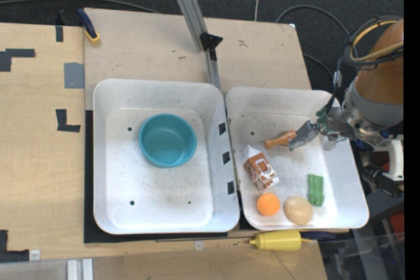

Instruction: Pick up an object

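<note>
My gripper [316,139] hangs over the right bin [348,206], near its right wall, and stands open with nothing between its fingers. Its left finger [302,135] is right beside the end of a small orange carrot-shaped piece [280,139]; I cannot tell whether they touch. In front of that lie a brown carton [260,171], an orange ball [268,204], a beige rounded object [298,210] and a green strip [315,189]. A teal bowl [167,140] sits in the left bin [111,206].
A yellow bottle [279,240] lies on the bench just outside the right bin's front rim. A grey metal pole [190,0] slants down to the ridge between the bins. Cables run along the back of the bench.
</note>
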Controlling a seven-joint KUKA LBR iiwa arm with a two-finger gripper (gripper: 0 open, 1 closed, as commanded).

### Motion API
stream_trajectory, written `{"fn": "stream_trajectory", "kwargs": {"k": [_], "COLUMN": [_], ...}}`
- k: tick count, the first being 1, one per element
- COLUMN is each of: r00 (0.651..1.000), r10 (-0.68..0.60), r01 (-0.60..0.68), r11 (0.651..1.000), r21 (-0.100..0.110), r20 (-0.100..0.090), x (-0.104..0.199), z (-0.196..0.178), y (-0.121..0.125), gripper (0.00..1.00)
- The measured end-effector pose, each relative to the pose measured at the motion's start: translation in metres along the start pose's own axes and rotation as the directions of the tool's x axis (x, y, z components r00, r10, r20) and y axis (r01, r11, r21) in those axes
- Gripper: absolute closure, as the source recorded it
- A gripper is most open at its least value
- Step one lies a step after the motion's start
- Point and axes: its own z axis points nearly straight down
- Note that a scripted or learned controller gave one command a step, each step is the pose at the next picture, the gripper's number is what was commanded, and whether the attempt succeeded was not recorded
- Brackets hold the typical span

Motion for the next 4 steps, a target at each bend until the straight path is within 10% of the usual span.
{"fn": "stream_trajectory", "kwargs": {"k": [4], "r00": [1.000], "r10": [0.003], "r01": [-0.002], "r11": [1.000], "r21": [-0.014], "r20": [0.007], "x": [-0.008], "z": [0.127], "y": [-0.001], "gripper": [0.00]}}
